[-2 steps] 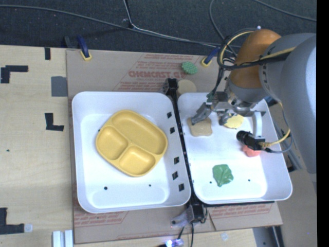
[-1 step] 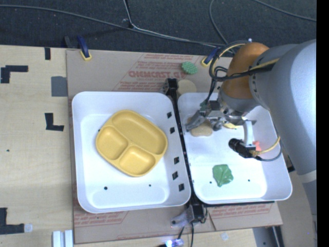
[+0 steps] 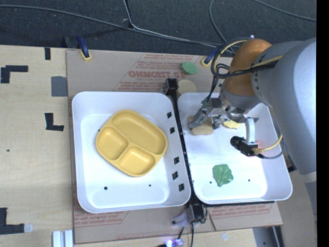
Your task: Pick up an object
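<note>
Fingers [image 3: 198, 118] of the gripper [image 3: 205, 118] point down into the far left part of the right bin, just over a small tan, bread-like object [image 3: 202, 129]; whether they are released or clenched on it cannot be told from this angle. Largest in view is the grey arm [image 3: 295, 96], reaching in from the right with its orange band [image 3: 247, 55] above the wrist. Next comes the left bin [image 3: 82, 138], which holds a yellow divided tray [image 3: 131, 142] with three compartments, lying flat near the middle. Beside it, the right bin [image 3: 272, 189] carries the tan object under the gripper and a small crumpled green object [image 3: 222, 174] near its front, well apart from the gripper. Smallest, a green dotted round piece [image 3: 189, 67] lies on the cardboard [image 3: 103, 71] behind the bins.
</note>
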`<state>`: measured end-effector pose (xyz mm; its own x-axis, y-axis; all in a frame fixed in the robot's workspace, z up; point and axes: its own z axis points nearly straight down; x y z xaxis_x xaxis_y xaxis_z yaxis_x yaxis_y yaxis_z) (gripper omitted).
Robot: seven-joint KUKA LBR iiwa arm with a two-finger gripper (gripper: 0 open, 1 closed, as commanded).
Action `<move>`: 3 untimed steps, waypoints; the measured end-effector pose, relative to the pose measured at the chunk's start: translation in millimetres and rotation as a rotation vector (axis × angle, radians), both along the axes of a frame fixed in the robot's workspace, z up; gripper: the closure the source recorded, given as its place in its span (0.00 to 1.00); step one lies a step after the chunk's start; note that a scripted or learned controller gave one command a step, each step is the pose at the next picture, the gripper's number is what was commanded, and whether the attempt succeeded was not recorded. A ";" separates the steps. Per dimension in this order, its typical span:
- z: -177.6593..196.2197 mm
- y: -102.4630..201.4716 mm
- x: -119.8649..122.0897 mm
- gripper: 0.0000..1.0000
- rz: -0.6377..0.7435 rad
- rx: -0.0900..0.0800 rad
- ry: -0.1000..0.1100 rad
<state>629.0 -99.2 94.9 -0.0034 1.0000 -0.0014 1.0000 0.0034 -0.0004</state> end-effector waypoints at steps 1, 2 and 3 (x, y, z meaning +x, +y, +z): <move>42.6 1.3 3.8 1.00 -0.002 0.001 -0.003; 102.9 -5.3 5.6 1.00 -0.002 0.001 -0.003; 142.9 -5.2 6.2 1.00 -0.003 0.001 -0.003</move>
